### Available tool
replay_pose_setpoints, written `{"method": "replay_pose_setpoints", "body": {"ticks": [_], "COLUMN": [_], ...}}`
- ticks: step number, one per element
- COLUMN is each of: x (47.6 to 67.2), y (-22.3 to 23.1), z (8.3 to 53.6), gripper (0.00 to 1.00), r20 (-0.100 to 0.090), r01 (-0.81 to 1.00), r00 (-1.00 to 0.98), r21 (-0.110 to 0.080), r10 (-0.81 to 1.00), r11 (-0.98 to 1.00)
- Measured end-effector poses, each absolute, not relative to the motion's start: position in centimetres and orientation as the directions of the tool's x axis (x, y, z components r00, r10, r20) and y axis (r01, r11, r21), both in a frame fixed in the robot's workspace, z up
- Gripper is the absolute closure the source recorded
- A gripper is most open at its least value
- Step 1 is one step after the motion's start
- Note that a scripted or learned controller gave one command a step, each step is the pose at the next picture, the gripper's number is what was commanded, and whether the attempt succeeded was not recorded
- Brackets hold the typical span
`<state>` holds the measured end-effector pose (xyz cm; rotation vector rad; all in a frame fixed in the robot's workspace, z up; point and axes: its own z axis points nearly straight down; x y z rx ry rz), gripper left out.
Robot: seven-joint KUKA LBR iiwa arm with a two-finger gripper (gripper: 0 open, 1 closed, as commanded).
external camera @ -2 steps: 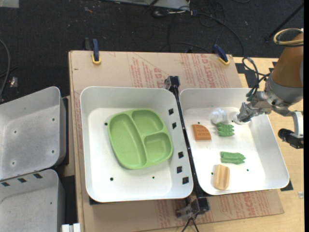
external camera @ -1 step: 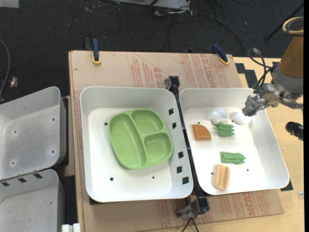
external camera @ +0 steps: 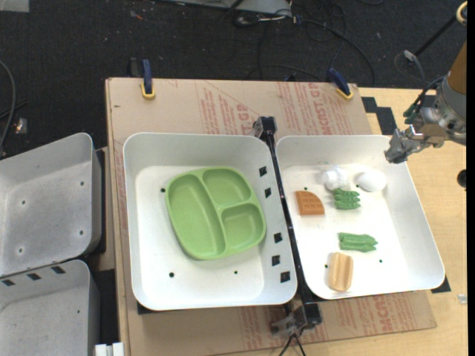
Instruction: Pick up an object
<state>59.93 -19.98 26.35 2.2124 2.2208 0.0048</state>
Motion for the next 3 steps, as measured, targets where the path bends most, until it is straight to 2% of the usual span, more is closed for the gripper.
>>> {"method": "replay_pose_setpoints", "body": {"ticks": [1, 2, 3], "x": [59.9, 59.5, 58.6], "y": [-14.3, -9.1, -3.5], "z": [25.3, 25.7, 24.2], "gripper": [1.0, 1.0, 1.0], "r20": [0.001, 0.0, 0.001], "r01": [1.0, 1.0, 1.0], "r00": [-0.007, -0.006, -0.007], "r21": [-0.001, 0.0, -0.002], "r10": [1.0, 1.0, 1.0], "r11": [0.007, 0.006, 0.007]}}
